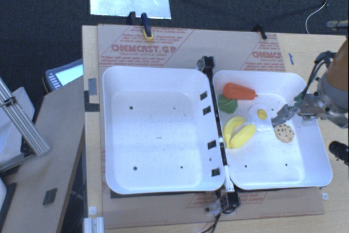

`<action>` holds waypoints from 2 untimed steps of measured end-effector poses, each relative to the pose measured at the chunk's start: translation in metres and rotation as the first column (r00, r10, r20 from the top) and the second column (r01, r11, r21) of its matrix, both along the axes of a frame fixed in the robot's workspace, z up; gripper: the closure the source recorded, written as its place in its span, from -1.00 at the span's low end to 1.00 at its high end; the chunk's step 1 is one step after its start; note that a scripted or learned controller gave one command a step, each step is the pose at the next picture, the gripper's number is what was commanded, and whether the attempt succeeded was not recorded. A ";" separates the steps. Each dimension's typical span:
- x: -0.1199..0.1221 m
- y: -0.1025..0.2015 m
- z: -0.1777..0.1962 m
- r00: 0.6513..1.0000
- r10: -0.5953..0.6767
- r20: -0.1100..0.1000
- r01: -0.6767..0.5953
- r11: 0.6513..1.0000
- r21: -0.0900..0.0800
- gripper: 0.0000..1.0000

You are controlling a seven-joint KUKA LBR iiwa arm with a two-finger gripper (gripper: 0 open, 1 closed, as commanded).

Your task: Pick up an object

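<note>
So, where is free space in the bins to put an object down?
The left bin floor is bare. In the right bin, the near half is free. It is crowded by the carrot, banana, egg, cookie and gripper.

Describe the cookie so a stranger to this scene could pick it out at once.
Look in the right-hand white bin, where the toy foods sit. Near the gripper, on the side towards the arm, lies the cookie, just right of the yellow banana and below the fried egg. It alone is a flat tan disc speckled with dark chips.
</note>
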State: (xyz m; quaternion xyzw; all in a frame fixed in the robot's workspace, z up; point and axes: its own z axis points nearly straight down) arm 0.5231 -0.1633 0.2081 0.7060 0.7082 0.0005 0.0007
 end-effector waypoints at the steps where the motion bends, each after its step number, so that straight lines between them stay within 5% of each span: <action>1: 0.050 0.044 0.051 1.000 0.007 0.008 -0.007 1.000 -0.001 -1.00; 2: 0.064 0.137 0.051 1.000 0.010 0.002 -0.010 1.000 0.003 -1.00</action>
